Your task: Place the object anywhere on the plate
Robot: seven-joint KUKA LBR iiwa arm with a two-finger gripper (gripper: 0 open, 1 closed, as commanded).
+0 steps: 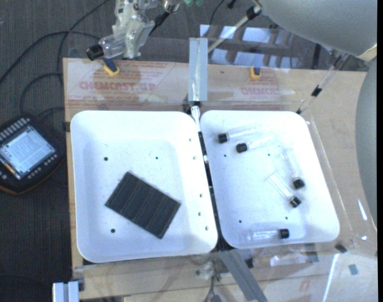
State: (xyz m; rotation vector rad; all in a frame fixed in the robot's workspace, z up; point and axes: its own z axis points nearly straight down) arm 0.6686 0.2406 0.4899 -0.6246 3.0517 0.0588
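A dark grey ribbed rectangular plate (pixel 143 204) lies flat and turned at an angle in the lower middle of the left white bin (pixel 90 131). The right white bin (pixel 317 162) holds several clear plastic vials with black caps. Two of them (pixel 232 135) (pixel 253 145) lie near its back left, two more (pixel 290 167) (pixel 282 189) at its right, and one (pixel 268 234) along its front wall. A thick grey link of the arm (pixel 317 11) hangs over the back right corner, well above the bins.
A teach pendant (pixel 21 153) lies on the floor left of the bench. A clamp fixture with cables (pixel 125 33) stands behind the left bin. An upright metal strip (pixel 197 71) rises between the bins at the back. Clear panels edge the bench's right side.
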